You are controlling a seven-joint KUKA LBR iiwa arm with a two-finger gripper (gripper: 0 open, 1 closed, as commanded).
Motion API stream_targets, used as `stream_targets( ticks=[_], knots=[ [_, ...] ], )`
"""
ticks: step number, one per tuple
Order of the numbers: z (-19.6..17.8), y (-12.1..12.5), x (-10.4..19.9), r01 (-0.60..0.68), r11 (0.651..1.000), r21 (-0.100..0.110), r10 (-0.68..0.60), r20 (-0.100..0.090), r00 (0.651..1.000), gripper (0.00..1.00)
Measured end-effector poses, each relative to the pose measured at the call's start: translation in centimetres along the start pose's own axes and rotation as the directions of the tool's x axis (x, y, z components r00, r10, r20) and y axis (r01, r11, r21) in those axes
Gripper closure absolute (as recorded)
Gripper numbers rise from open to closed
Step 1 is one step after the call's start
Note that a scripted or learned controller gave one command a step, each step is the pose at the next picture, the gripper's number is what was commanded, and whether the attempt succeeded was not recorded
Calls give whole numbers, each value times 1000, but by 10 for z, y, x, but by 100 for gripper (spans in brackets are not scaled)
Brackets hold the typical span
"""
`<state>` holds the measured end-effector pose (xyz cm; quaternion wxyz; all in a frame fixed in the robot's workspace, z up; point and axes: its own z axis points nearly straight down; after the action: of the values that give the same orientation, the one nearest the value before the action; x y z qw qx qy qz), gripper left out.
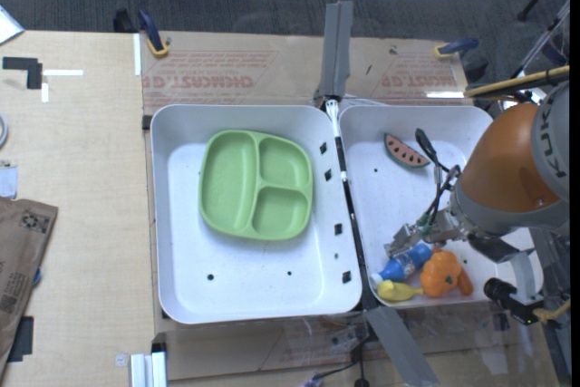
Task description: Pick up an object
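Near right bin's [362, 195] front corner: gripper [410, 242] low over small blue plastic bottle [404, 264], beside orange toy fruit [440, 275]. Can't tell jaw state. I judge bottle light, stiff, slick; grasp across mid-body.

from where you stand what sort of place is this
Probably a robot lab test bench, not a home or kitchen. A robot arm reaches over two white bins, the bench wears taped-down cardboard held by clamps, and the bins hold toys and a green divided plate.
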<state>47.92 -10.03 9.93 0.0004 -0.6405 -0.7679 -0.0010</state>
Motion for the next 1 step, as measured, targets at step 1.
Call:
stream_targets(
  ticks=[1],
  knots=[
    [-9, 2, -1, -3, 1000, -4, 3, 0, 1000, 100]
  ],
)
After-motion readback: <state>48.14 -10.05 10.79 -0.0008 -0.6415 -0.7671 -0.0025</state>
